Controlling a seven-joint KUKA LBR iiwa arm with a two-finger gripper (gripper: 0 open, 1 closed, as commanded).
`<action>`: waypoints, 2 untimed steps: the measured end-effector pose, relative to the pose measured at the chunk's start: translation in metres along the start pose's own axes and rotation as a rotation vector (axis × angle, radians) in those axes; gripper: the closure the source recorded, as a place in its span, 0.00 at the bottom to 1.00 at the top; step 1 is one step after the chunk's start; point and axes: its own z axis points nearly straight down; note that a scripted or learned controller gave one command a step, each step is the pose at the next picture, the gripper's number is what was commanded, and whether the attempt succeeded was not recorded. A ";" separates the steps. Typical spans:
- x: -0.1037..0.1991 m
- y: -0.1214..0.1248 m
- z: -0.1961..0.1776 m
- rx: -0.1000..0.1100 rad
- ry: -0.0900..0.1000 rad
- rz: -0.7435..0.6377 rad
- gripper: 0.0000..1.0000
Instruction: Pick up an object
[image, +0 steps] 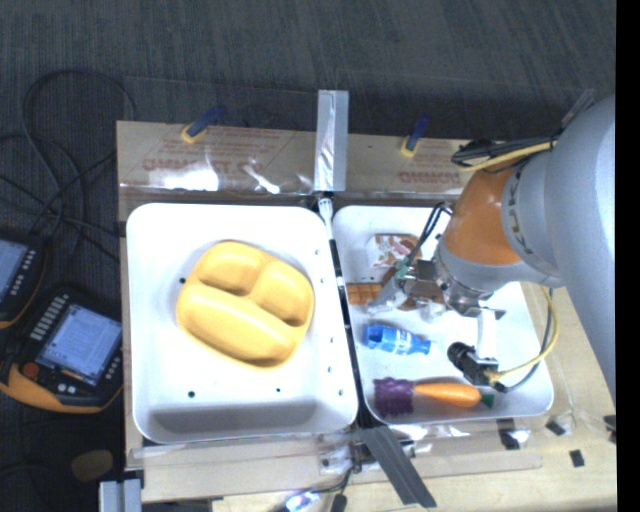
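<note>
Trouble could come if the end effector (425, 285), grip state unclear, bumps the blue bottle (396, 340) or the carrot (446, 394).

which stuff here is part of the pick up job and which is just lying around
Belongs to the job:
- yellow bread-shaped toy in the left bin
- blue bottle, carrot, purple piece and brown packet in the right bin
- arm's wrist over the right bin

Just lying about:
- handheld controller left of the bench
- black cables on the floor
- two clips on the bench's far edge
</note>
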 end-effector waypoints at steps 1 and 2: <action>0.007 0.091 0.011 0.008 -0.005 -0.130 0.00; 0.009 0.104 -0.071 0.010 -0.007 -0.033 0.00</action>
